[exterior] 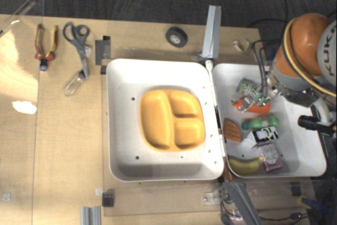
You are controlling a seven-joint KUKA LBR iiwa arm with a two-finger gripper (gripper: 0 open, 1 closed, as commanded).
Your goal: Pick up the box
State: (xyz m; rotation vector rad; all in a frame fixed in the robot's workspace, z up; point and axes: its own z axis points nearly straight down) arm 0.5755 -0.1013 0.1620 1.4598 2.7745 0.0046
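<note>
The box [270, 157] is a small purple and white carton lying near the front of the right bin [305, 166], beside a banana [245, 165]. The grey arm with its orange band [308, 45] comes in from the right over the back of that bin. My gripper [265, 93] hangs low over the bin's back part, above an orange carrot-like item [253, 107] and next to a silver-green packet [246, 86]. It is well behind the box and apart from it.
The right bin also holds a green bottle [260, 124], a brown oval piece [232, 130] and a black and white pack [266, 136]. A yellow divided plate [171, 118] lies in the left bin [121, 113]. Scissors [80, 45], pliers [45, 46] and a tape roll [176, 36] lie on the bench.
</note>
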